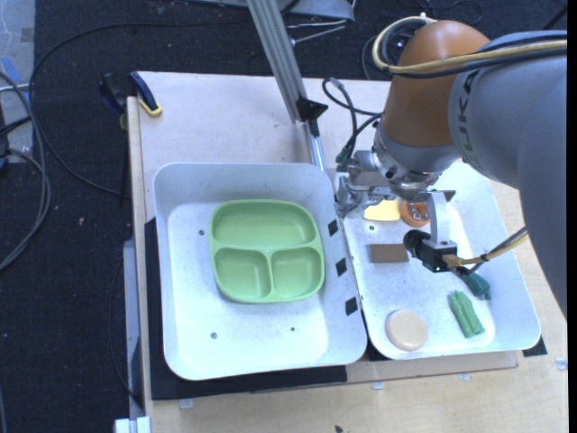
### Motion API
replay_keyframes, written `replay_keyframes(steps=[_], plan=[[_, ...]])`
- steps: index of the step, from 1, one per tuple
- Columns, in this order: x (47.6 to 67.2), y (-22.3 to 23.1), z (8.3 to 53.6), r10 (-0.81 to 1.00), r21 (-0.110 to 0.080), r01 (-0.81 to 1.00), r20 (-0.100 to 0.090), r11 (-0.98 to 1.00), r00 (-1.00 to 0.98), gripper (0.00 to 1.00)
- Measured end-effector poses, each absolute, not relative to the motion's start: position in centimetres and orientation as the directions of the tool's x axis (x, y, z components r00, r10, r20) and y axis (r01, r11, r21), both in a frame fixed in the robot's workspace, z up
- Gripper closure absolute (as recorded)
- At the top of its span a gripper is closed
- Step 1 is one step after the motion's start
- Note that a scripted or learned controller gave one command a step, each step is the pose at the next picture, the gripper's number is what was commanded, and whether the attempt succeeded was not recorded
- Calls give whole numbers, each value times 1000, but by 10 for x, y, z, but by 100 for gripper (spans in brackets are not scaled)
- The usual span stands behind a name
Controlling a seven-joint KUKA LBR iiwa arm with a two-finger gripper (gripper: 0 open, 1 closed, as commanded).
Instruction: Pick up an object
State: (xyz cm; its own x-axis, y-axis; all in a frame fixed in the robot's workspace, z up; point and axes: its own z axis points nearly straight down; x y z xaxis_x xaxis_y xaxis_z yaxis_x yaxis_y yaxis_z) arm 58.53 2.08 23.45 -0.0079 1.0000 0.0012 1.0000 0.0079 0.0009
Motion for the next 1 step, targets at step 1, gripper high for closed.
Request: replay_keyframes(steps=[1], plan=[[618, 70, 236, 1000, 4, 1000, 2, 8, -8, 100]])
